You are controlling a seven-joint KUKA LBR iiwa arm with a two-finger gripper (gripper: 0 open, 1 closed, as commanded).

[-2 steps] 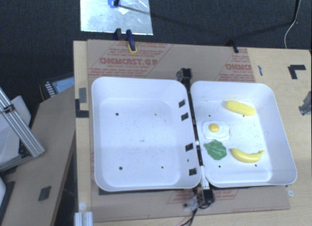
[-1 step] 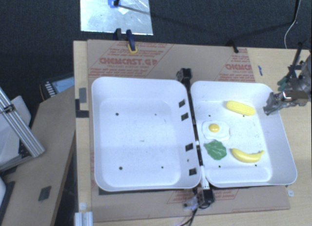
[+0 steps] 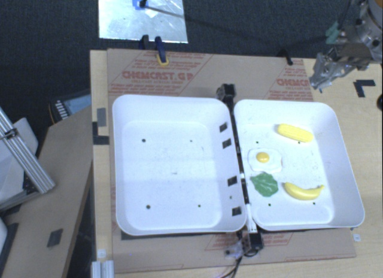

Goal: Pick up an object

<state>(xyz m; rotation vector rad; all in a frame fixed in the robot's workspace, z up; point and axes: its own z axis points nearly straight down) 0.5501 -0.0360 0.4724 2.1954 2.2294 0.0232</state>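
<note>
From my remote station, the counter point(image 3: 197, 70) carries two white bins; the left bin point(image 3: 170, 163) fills the frame's centre-left, the right bin point(image 3: 335, 157) holds four toy foods at centre-right. Largest, a curved yellow banana point(image 3: 303, 191) lies lower right: I judge it light, stiff plastic, slick, best pinched across its middle. A stubbier yellow piece point(image 3: 294, 133), perhaps another banana, sits above it, well apart. A fried egg point(image 3: 264, 159) and, just below it, a green leaf point(image 3: 264, 184) look flat and harder to grip. My pincer point(image 3: 326, 74) hangs at upper right, beyond the bin; whether wide or narrow I cannot tell.
</note>
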